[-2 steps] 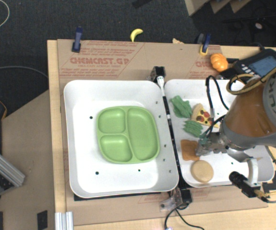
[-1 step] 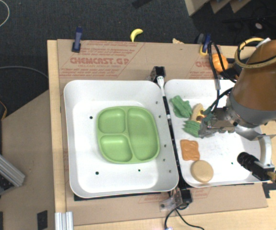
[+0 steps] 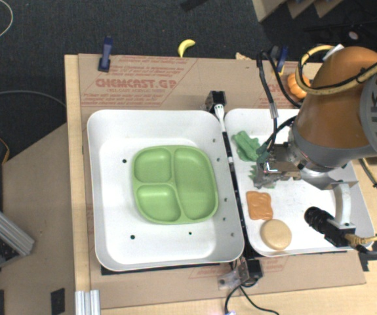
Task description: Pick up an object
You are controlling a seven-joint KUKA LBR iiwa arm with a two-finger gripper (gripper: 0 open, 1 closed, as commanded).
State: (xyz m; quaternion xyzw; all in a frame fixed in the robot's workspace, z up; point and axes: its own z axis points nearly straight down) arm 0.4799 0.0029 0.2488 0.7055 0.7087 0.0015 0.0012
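the hand (image 3: 265, 167) hangs over the right bin (image 3: 299, 201), just beside the green object (image 3: 244, 144); its grip cannot be told.

Position: fixed above the tabletop (image 3: 142, 77)
Facing: downward at a slant
Coverage: left bin (image 3: 109, 176), right bin (image 3: 299, 199), surrounding floor (image 3: 77, 18)
Arm (image 3: 339, 110): enters from the right

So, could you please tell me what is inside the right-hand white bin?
A green plastic toy, a flat orange toast-like piece and a round tan bun-like piece lie in that white bin. The grey and orange arm covers its right side, so anything there is hidden.
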